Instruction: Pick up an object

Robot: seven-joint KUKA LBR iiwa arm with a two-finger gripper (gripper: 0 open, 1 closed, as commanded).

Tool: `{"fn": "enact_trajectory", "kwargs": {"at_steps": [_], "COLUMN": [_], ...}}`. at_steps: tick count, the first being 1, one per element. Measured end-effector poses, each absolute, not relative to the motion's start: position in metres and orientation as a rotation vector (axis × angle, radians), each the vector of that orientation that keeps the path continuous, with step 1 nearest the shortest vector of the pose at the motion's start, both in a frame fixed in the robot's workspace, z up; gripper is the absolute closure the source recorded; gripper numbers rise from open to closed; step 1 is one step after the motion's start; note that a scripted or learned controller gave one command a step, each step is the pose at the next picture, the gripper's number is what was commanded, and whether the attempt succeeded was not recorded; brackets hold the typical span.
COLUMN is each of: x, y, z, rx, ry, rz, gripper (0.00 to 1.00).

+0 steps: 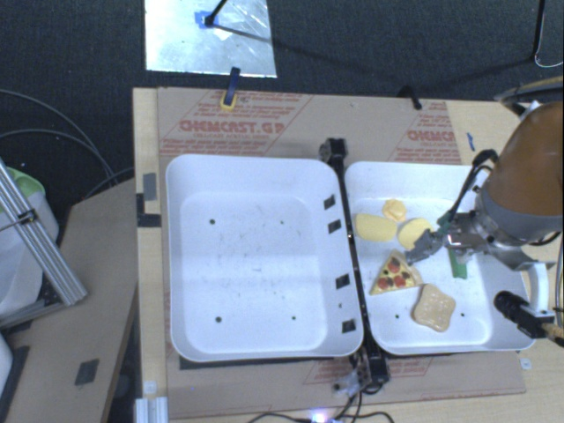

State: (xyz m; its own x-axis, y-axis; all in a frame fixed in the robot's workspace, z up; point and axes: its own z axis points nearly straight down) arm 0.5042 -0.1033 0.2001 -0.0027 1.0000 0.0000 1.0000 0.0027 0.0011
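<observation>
Where claw (426,245) hovers, pizza slice (395,276) beside

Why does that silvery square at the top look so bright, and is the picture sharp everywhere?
In the camera view, the metal sheet throws back glare from overhead light; the white bins look evenly lit with soft shadows along their walls; the arm at the right is slightly blurred, while the pizza slice stays fairly crisp.

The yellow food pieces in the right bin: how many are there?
3. A small yellow piece lies farthest back, a larger yellow piece sits left of centre, and a round yellow piece lies beside the gripper. The arm may hide more.
</observation>
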Motion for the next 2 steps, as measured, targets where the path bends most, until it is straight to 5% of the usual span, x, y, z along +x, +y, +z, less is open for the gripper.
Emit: {"fn": "enact_trajectory", "kwargs": {"at_steps": [1,2], "x": [0.541,0.484], "y": [-0.119,-0.082], "z": [0.083,0.124], "rx": [2.221,2.222], "ry": [2.219,2.226], "rz": [0.003,0.000], "gripper": [0.00,0.00]}}
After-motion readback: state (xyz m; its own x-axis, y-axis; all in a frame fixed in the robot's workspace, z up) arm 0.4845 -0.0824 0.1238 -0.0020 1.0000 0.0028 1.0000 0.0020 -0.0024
